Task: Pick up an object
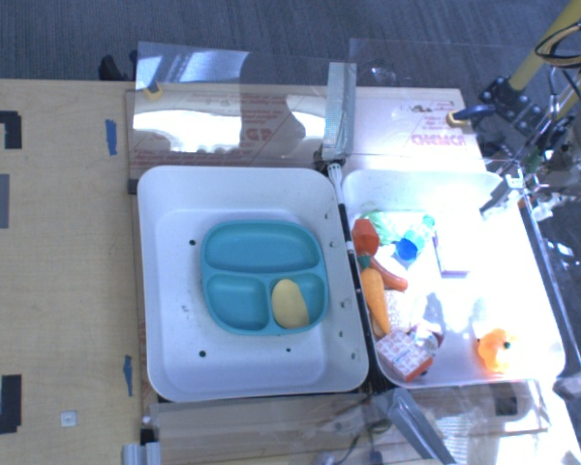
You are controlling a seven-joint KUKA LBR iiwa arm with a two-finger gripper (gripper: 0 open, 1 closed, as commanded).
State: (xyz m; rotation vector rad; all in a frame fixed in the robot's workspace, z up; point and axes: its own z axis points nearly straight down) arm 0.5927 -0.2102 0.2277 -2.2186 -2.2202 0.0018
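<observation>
Tabletop: a pale wooden tabletop (58,289) is seen, marked with black angle brackets and short strips of blue tape; dark grey flooring lies beyond its far edge.
Bins: two shallow white bins are set side by side, the left bin (165,356) and the right bin (537,289) touching along their inner rims; the right one is washed out by strong light.
Behind the bins: a clear plastic sheet (223,105) with bright reflections is stood along the far side.
Left bin contents: a teal divided tray (242,250) is laid flat in the middle; a yellow oval object (290,304) rests in its near right compartment.
Right bin contents: an orange carrot-shaped toy (375,300), a red piece (366,235), a blue cap-like item (407,251), a red-and-white patterned packet (405,354) and a small orange toy (494,347) are scattered along the left and near sides.
Arm: a cluster of dark hardware and cables (528,124) is seen at the upper right, over the far right corner of the right bin.
Jaws: it cannot be told whether they are open or closed; nothing is seen held.
Writing: red print on the card (436,134) behind the right bin is mirrored and too blurred to be read.
</observation>
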